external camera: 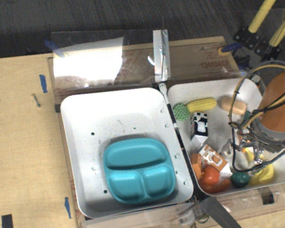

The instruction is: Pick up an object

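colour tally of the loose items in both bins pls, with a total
Teal: 2, divided tray in the left bin, small ball in the right bin
Yellow: 2, corn cob, piece at the near edge
Green: 1, round item
Black-and-white: 1, figure
Red/orange: 1, tomato-like item
Tan: 1, block
Orange-and-white: 1, packet
Total: 9 clearly visible; more may be hidden under the gripper.
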Robot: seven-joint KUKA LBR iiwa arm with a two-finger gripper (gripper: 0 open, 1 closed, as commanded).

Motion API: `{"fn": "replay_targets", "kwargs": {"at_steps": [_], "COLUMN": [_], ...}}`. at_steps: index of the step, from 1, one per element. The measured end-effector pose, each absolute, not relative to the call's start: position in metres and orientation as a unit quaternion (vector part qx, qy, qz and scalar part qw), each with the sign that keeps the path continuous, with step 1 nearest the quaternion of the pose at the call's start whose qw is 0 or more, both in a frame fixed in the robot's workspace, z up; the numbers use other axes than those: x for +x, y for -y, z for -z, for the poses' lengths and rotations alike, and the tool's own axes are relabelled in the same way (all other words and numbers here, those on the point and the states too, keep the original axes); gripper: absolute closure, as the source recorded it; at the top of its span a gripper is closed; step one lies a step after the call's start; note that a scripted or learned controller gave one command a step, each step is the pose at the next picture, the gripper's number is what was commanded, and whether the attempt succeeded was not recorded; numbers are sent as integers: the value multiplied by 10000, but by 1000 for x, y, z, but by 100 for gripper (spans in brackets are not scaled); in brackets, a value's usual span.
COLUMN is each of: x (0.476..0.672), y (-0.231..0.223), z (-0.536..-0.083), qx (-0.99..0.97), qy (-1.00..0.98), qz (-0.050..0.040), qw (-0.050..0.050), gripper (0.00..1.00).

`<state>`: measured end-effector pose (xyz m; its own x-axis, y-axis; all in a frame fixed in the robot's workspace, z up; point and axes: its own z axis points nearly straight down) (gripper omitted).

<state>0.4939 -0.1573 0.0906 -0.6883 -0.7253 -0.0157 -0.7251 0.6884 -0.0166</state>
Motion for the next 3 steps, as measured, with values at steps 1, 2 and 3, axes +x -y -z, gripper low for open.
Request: {"fn": "replay_targets", "kwargs": {"at_steps": [1, 2, 3], "x": [594, 596, 567], "y": [141, 182, 221], "z": [-90, -89, -89], "qx": [-2922, -3084, -3671], "qy": [-9563, -9512, -9302], "qz": [21, 27, 5], "qw": [77, 74, 53], "gripper": [0, 0, 0]}}
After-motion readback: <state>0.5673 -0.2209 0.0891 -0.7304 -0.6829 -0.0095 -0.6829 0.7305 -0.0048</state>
